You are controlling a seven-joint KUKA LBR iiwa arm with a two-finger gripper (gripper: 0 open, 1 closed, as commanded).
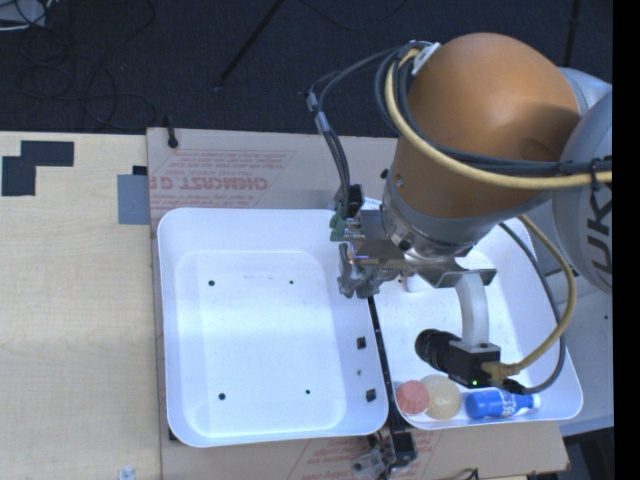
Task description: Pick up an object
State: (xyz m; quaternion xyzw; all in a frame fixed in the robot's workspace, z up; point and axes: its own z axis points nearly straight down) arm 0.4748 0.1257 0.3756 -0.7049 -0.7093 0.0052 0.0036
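The gripper (354,276) is held over the inner rim of the right bin (400,333); whether it is spread or pressed together cannot be told. The pink ball (412,397), pale ball (442,397) and blue bottle (496,404) are found well apart from it, against the near wall, where round things probably settle.

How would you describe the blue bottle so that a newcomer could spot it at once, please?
Find the right-hand white bin, under the arm. Three small things lie along its near edge. The blue bottle is rightmost: long and blue, beside a pale yellow ball and a pink ball.
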